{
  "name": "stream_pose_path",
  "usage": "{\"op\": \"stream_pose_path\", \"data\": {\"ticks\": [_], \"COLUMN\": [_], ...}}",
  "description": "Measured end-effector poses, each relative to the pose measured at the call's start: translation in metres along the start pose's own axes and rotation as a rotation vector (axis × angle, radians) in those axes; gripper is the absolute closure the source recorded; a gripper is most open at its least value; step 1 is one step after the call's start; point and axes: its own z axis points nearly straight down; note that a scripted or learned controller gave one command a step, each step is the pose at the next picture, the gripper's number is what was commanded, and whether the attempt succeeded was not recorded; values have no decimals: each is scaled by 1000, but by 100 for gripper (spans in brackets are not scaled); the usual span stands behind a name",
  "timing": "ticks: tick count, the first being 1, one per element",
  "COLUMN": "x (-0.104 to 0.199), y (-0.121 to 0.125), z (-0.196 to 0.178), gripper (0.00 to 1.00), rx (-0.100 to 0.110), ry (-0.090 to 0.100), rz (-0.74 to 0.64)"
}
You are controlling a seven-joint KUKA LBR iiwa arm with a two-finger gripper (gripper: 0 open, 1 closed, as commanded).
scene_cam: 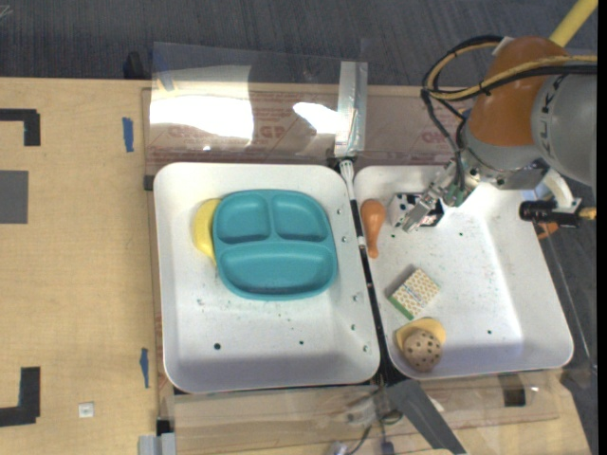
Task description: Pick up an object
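Arm over right bin (531, 282), nothing visibly held.

I see the gripper (417, 211) low at the bin's upper left, just beside the orange carrot-shaped toy (373, 224) by the divider; can't tell from here how its grasp stands. Patterned packet (415, 292) and a yellow holed piece (421, 343) sit nearer the front. Left bin (180, 282) has a teal divided plate (275, 243) partly over a yellow item (203, 227).

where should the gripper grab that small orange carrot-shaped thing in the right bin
Probably across the middle of the small orange carrot-shaped toy, coming straight down. It lies flat and lengthwise along the right white bin's left wall, so fingers should close along the wall's direction.
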Motion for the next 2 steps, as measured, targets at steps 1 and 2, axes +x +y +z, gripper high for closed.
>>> {"op": "stream_pose_path", "data": {"ticks": [1, 2], "x": [11, 12], "y": [12, 11], "z": [-29, -25], "gripper": [0, 0], "rx": [1, 6], "ry": [-5, -1], "rz": [-9, -8]}}
